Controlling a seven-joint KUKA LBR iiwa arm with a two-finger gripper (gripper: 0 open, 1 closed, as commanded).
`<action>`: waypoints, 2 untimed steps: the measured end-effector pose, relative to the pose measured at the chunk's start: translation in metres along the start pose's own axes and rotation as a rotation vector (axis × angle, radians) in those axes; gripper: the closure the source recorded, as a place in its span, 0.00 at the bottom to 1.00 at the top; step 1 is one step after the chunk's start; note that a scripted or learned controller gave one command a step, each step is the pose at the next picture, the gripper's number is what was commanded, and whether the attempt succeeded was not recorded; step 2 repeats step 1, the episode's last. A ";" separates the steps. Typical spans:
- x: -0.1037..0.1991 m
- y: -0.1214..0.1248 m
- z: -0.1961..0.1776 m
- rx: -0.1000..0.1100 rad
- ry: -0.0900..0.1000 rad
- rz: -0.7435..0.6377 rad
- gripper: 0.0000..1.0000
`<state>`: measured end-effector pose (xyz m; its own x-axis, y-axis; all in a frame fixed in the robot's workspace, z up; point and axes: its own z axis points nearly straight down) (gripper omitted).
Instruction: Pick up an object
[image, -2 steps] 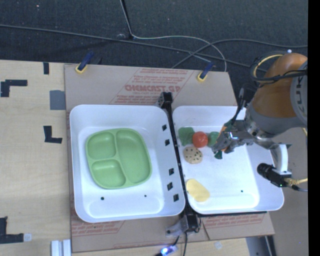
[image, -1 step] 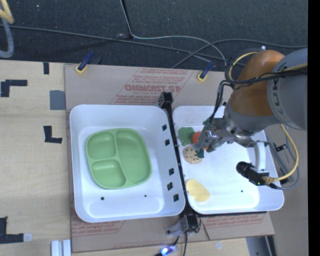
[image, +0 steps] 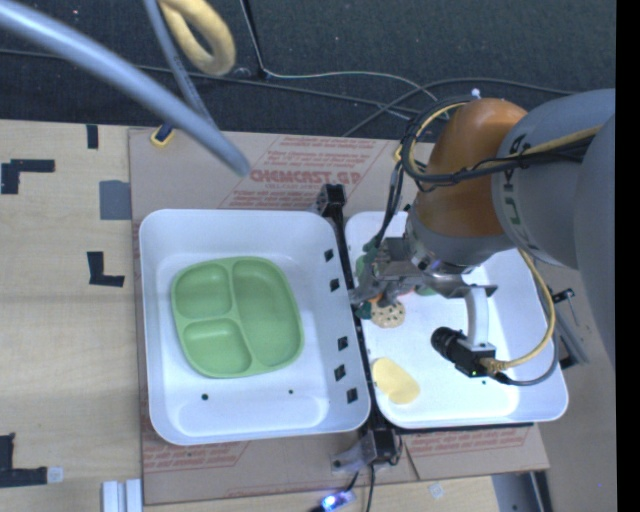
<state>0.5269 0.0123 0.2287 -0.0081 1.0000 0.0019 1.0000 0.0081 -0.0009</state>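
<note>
The arm reaches over the right bin (image: 530, 400) from the right, with its orange band above the wrist. My gripper (image: 384, 290) hangs low near that bin's left wall, right above a round speckled cookie (image: 388, 315). A pale yellow, chip-like piece (image: 396, 382) lies nearer the front of the same bin. The wrist hides much of the bin's back half. A green divided plate (image: 238, 316) lies flat in the left bin (image: 170, 235).
A black divider with clips (image: 345, 300) runs between the two bins. A black cable and connector (image: 462, 350) dangle from the arm over the right bin. A grey pole (image: 130, 85) crosses the upper left. Cardboard lies under both bins.
</note>
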 end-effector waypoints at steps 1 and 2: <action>0.054 -0.008 -0.008 0.001 0.000 0.000 1.00; 0.054 -0.008 -0.008 0.001 0.000 0.000 1.00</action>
